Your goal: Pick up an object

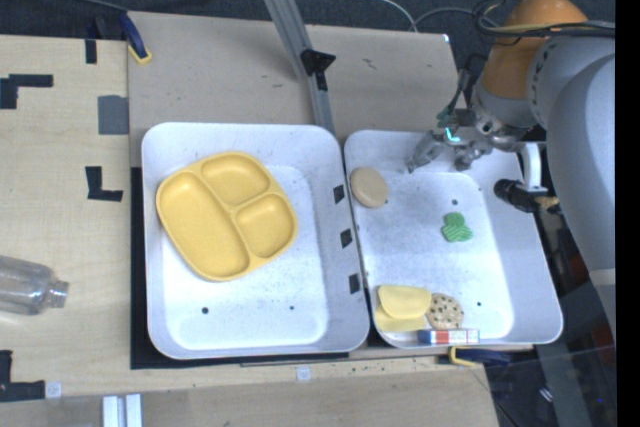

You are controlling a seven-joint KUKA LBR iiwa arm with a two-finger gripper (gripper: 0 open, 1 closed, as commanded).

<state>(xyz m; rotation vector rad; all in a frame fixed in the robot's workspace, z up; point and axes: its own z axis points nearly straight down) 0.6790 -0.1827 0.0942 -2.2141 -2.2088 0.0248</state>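
Glossy yellow plastic tray [226, 213] lies in a speckled, matt white bin [175, 315].

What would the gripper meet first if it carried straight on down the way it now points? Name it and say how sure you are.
Probably the bare floor of the right bin near its far edge. The gripper hangs there; the tan round object lies off to one side. Depth is uncertain.
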